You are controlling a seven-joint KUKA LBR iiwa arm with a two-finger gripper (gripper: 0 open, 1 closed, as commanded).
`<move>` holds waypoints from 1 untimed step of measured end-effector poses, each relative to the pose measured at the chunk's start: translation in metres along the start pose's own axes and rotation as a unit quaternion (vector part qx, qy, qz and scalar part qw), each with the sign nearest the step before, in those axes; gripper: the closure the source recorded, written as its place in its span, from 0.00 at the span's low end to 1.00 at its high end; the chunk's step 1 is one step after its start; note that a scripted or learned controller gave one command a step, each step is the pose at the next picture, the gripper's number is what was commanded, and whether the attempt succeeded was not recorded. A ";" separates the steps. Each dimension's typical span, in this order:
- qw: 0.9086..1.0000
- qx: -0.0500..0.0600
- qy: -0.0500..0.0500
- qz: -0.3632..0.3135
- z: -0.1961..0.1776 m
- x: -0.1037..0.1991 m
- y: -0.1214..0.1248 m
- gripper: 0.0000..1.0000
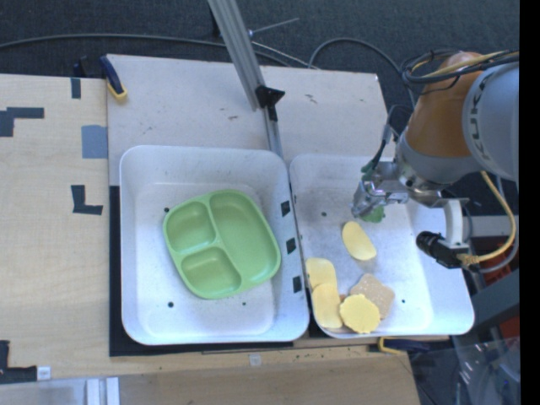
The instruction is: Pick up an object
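White plastic forms both shallow bins on the bench, and we find the claw [369,207] low over the right-hand bin [439,306], at the end of the grey arm with the orange band [447,112] that enters from the right. We cannot tell whether the claw is apart or together, because its metal body hides the tips from above; a small green patch shows at its lower edge, and we cannot tell whether that belongs to the tool or to some item. Just below the claw, and apart from it, lies a pale yellow oval slice [359,241], the nearest candidate for the pick. Further below and slightly left sits a cluster of flat pieces touching one another: two more pale yellow slices [323,283], a tan bread-like piece [375,292] and a round yellow disc [360,314]. Well to the claw's left, in the other bin [135,226], rests a light green plastic tray with three compartments [221,244]. We judge the main risks as follows: the slice is thin and flat, so a descent that stops short would close on nothing, and an off-centre descent could push it along the smooth floor. Among the cluster, adjoining pieces could shift or be caught together.
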State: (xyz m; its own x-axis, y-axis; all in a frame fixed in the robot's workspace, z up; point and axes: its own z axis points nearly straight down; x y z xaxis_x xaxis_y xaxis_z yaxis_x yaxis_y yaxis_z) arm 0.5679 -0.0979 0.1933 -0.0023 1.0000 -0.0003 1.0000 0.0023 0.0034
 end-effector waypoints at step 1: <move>1.000 -0.001 0.000 0.000 -0.053 0.000 0.001 1.00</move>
State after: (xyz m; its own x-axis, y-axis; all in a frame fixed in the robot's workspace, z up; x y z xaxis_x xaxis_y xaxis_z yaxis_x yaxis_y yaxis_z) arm 0.5692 -0.0976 0.2462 -0.0019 1.0000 -0.0010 1.0000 0.0019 0.0048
